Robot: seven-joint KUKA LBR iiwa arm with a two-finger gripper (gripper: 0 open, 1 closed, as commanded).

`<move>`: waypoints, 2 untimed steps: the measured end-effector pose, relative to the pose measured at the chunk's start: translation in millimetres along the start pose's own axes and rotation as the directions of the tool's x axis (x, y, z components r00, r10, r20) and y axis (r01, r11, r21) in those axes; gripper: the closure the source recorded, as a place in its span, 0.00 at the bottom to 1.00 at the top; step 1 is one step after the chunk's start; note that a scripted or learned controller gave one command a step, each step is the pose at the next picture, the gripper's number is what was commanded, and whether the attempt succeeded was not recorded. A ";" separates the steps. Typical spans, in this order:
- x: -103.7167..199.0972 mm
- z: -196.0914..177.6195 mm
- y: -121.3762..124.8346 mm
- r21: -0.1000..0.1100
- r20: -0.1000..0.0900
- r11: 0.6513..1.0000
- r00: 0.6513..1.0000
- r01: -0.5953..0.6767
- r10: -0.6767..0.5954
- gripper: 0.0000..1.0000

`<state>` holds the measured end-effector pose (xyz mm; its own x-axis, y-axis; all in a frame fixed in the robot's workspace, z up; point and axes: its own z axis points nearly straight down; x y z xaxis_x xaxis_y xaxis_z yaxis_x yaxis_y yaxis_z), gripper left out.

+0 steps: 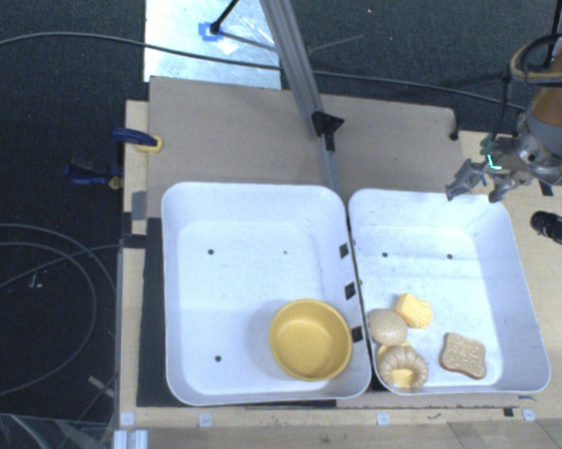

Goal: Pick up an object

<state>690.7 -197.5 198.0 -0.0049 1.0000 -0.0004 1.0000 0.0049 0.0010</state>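
Dark carpet floor (44, 84) with black cables (43, 281); tan bench (229, 132); slanted grey pole (295, 55); blue clamps (96, 173)

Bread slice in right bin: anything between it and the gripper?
Nothing visible. The gripper hangs open over the right bin's far rim; bare floor runs to the bread slice near the front. Other food lies left of it.

Both bins (263, 209) are white with small dark dots. The bowl (311, 339) is yellow; the bread slice (464, 355) is tan-brown, the croissant (403, 366) beige, and the cheese wedge (414, 310) pale yellow. The arm (560, 102) is grey with an orange band.
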 end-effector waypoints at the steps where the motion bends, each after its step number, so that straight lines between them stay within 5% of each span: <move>1: 0.0 -1.1 0.5 -0.002 0.001 1.000 1.000 0.000 0.000 0.00; 2: 0.3 61.3 -1.2 0.003 0.000 1.000 1.000 0.002 -0.002 0.00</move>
<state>689.6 -197.2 136.7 -0.0067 1.0000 -0.0002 1.0000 0.0067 -0.0020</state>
